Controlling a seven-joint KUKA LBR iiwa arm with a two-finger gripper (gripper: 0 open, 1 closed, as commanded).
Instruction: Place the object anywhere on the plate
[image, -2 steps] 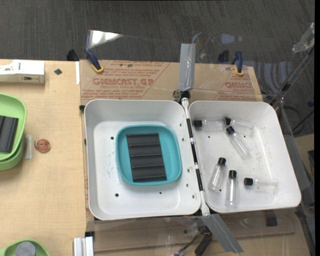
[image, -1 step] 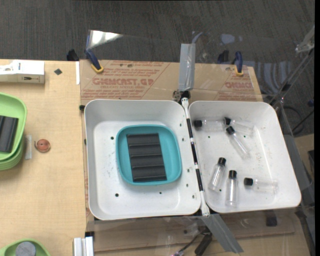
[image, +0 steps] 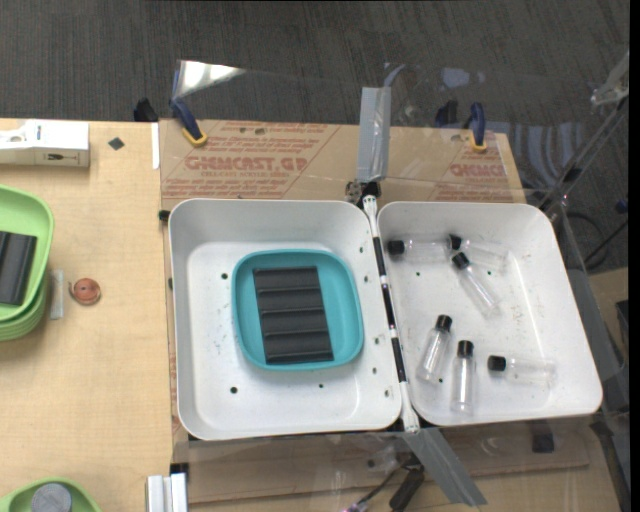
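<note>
A teal plate (image: 247, 298) lies in the left white bin (image: 200, 390) and carries a black ribbed insert (image: 292, 314). In the right white bin (image: 560, 395) lie several clear vials with black caps: one (image: 475, 283) slants near the middle, two (image: 433, 347) (image: 463, 374) stand side by side lower down, one (image: 520, 369) lies at the lower right, and two more (image: 420, 248) (image: 482, 250) rest along the far side.
A green tray (image: 30, 305) holding a black piece sits at the left edge on the wooden bench. A small orange disc (image: 86, 291) lies beside it. A white box (image: 44, 145) is at the far left. Cardboard and clamps back both bins.
</note>
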